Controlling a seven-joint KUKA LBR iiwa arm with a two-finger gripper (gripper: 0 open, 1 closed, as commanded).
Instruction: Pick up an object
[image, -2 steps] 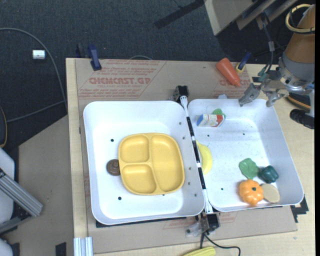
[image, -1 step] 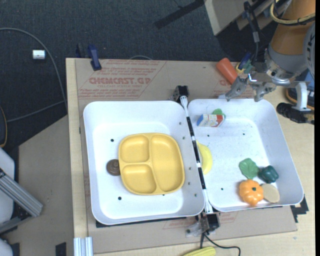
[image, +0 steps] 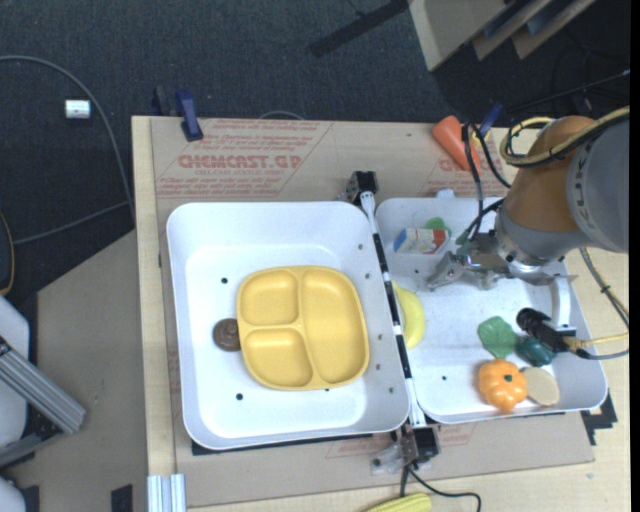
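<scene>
Centrally, the metal gripper (image: 462, 268) (finger state indiscernible) hangs over the right bin (image: 440, 395); a smooth green lump (image: 496, 334) and ribbed orange pumpkin (image: 501, 384) lie below-right.

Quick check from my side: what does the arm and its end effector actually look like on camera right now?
The arm is a thick grey cylinder with a glossy orange band above the wrist. Black and yellow cables loop around that band. Below it sits a grey metal wrist, and the end effector is thin, silver-grey metal.
</scene>
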